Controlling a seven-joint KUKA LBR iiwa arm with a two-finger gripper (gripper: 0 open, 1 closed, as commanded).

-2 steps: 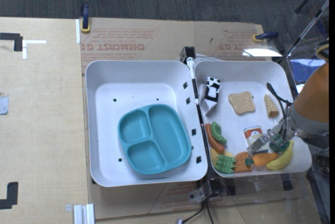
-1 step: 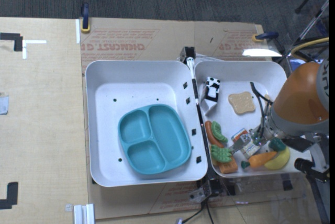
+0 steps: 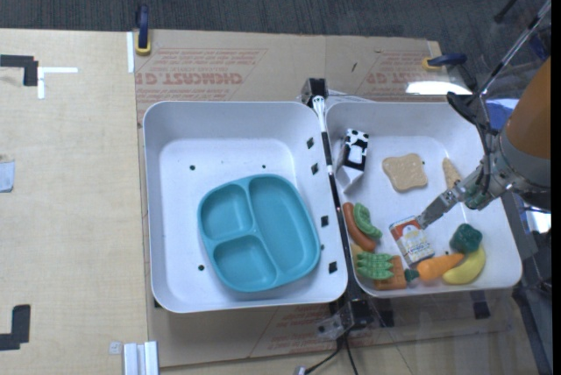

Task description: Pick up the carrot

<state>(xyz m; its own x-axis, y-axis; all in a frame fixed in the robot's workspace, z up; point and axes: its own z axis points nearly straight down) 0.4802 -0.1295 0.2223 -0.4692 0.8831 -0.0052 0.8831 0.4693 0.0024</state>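
Camera view, looking down at a slant, has the grey arm (image 3: 517,163) entering from the right edge of the frame, its orange band showing high at the right. The gripper (image 3: 431,213) reaches down and leftward into the right bin (image 3: 386,117), its tip just above a small red-and-white packet (image 3: 408,237) near the middle of that bin. Whether the gripper is spread or closed cannot be told from this angle, and nothing is visibly clamped in it.

The carrot (image 3: 436,265) lies near the lower edge of the right bin, orange, just below the packet and touching a yellow banana (image 3: 466,268) at its right. A green broccoli piece (image 3: 465,237) sits just above the banana. To the carrot's left lies a green and orange toy vegetable (image 3: 380,268), and above that a hot dog with a green strip (image 3: 359,226). Higher in the bin are a slice of toast (image 3: 406,173) and a black-and-white carton (image 3: 353,151) near the left wall.

The left bin (image 3: 175,145) holds a teal divided plate (image 3: 259,231) with three compartments, lying in its lower middle. Both bins rest on cardboard on the worktop (image 3: 66,215).
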